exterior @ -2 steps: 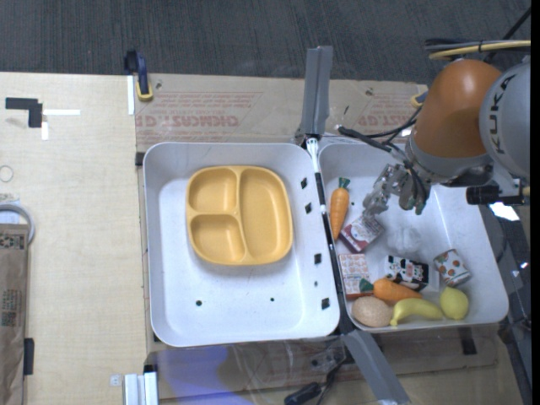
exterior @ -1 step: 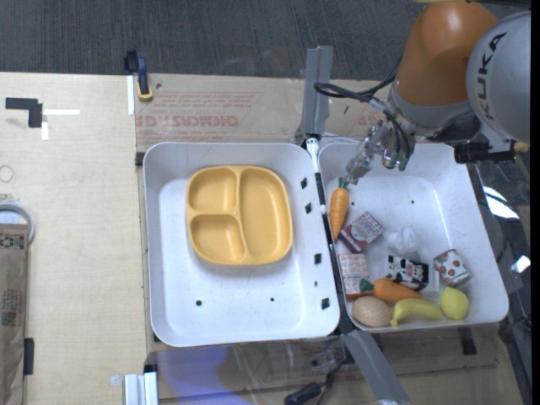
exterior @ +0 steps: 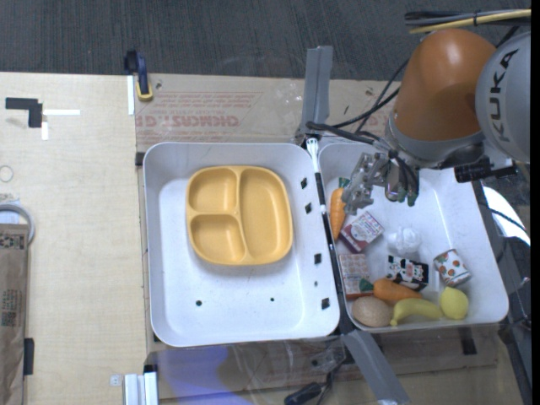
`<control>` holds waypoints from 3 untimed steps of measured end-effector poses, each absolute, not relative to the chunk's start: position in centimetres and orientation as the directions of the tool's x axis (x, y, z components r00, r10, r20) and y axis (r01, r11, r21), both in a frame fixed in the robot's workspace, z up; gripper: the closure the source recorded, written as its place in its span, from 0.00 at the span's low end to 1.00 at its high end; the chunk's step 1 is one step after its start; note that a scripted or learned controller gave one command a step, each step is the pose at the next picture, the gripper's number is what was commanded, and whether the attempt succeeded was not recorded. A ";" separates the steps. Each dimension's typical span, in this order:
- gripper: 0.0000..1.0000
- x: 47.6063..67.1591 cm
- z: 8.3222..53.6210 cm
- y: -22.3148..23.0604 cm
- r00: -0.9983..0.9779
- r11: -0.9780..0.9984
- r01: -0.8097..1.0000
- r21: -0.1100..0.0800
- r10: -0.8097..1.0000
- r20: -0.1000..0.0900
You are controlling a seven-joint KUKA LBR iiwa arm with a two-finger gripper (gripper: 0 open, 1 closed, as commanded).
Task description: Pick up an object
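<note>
Nearest the camera, along the front wall of the right bin (exterior: 494, 306), lies a row of toy food: a tan potato (exterior: 371, 312), a yellow banana (exterior: 415, 311), a lemon (exterior: 454, 303) and, just behind them, an orange carrot (exterior: 395, 290). Behind these sit a small black-and-white carton (exterior: 407, 271), a white carton with red spots (exterior: 451, 267) and a flat pinkish packet (exterior: 353, 267) by the bin's left wall. Farther back are a clear crumpled wrapper (exterior: 407, 240), a red-and-white carton (exterior: 364, 230) lying tilted, and a second carrot (exterior: 337, 213) leaning against the left wall.

Above the back left part of this bin hangs the gripper (exterior: 371, 188), under the arm's orange band (exterior: 440, 83). It sits just beside the leaning carrot and just behind the red-and-white carton; nothing shows between its fingers, and whether they are spread or closed I cannot tell from this slanted view.

Cables (exterior: 354, 129) run to the wrist from the back. The left bin (exterior: 160, 251) holds a yellow three-part plate (exterior: 240, 215).
</note>
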State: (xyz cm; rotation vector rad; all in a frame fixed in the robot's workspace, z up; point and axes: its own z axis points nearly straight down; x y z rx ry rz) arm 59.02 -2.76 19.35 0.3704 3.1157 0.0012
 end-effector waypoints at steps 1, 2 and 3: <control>1.00 60.3 20.9 -2.9 -0.997 0.997 -0.074 0.001 -0.074 -0.004; 1.00 62.1 30.3 0.2 -0.929 0.929 -0.369 0.000 -0.369 -0.006; 1.00 61.6 23.6 -1.4 -0.993 0.993 -0.115 0.001 -0.115 -0.001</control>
